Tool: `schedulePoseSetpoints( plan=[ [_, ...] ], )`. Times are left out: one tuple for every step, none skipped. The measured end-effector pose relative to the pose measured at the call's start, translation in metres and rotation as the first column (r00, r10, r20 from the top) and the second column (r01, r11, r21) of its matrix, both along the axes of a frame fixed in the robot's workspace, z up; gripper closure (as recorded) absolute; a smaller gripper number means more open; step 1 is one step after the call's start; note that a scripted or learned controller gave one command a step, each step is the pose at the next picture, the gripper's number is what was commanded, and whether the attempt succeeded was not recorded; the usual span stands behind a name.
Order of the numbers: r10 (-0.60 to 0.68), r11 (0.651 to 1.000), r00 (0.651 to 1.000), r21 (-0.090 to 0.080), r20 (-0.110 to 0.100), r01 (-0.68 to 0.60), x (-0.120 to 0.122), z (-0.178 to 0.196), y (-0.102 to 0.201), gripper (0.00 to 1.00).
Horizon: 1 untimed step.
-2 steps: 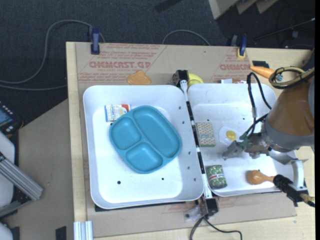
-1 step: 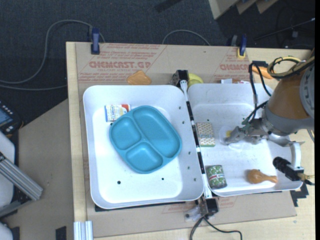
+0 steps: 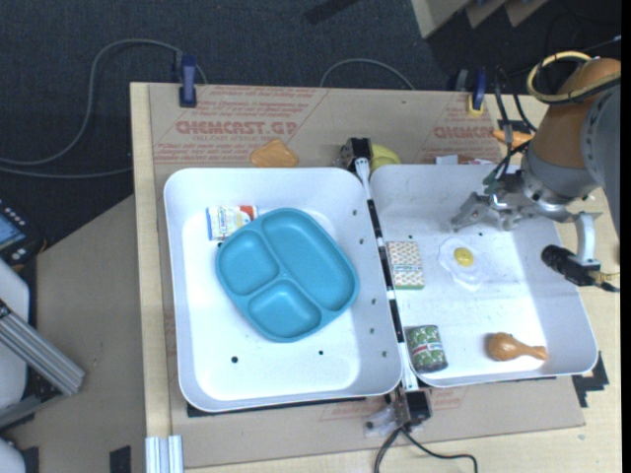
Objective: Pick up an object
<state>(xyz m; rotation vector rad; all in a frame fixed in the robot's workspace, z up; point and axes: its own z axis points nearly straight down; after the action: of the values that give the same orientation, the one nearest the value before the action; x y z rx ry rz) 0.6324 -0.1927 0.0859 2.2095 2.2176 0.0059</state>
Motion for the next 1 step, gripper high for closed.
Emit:
schedulePoseSetpoints(
  plan=[
    [-0.006, 1.000, 1.000, 0.005, -0.012, 0.006, -0.0349, 0.0219, -0.0165, 0.00]
  ],
)
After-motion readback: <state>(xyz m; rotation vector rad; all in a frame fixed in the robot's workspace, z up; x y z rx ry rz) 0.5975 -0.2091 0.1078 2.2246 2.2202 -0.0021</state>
